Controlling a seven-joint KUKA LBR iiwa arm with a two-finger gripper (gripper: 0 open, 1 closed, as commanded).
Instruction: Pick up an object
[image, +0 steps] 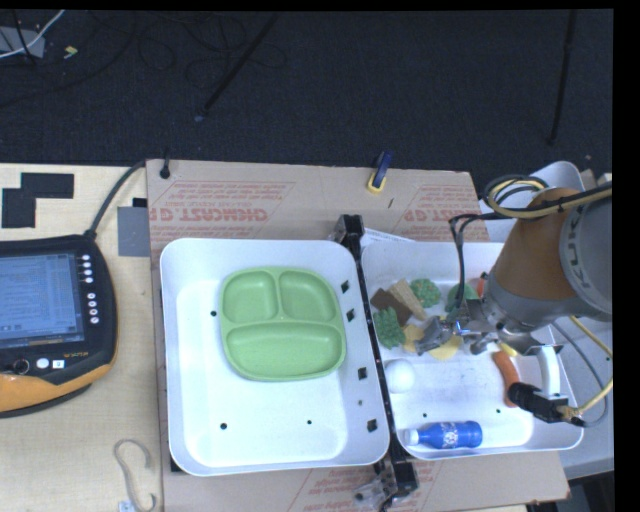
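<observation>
The right bin (470, 388) holds a cluster of small items: a dark green leafy piece (388, 326), a brown block (386, 301), a tan wedge (406, 293), a lighter green piece (427, 292) and a yellow piece (447, 349). My gripper (437, 337) is low in this bin, right against the yellow piece and just right of the dark green one. Nothing is visibly lifted. A white egg-shaped ball (400, 376), an orange carrot-like piece (509, 367) and a blue bottle (449, 435) lie apart, nearer the front.
The left bin (200, 420) carries a green divided plate (282, 323). A black divider clamp (365, 330) runs between the bins. A teach pendant (45, 310) lies on the bench at far left. The arm's body (535, 270) and cables overhang the right bin's right side.
</observation>
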